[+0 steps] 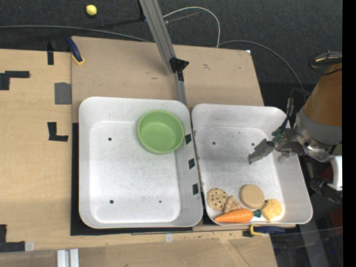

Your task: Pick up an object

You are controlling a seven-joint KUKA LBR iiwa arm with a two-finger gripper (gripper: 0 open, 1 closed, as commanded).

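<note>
The arm reaches in from the right of the frame, and its claw (261, 152) hangs over the middle of the right bin (233, 118), above bare floor and holding nothing; how far it is spread I cannot tell from this slant. The candidates for picking sit clustered in that bin's lower right corner: a cookie (216, 197), a tan round piece (252, 195), a carrot (235, 216) and a yellow corn piece (272, 208), close together. A green bowl (161, 131) rests in the upper right of the left bin (97, 149). This looks like the approach step: the next move calls for travelling toward the lower corner and descending over one item. No brand, label or writing is readable on the surface
</note>
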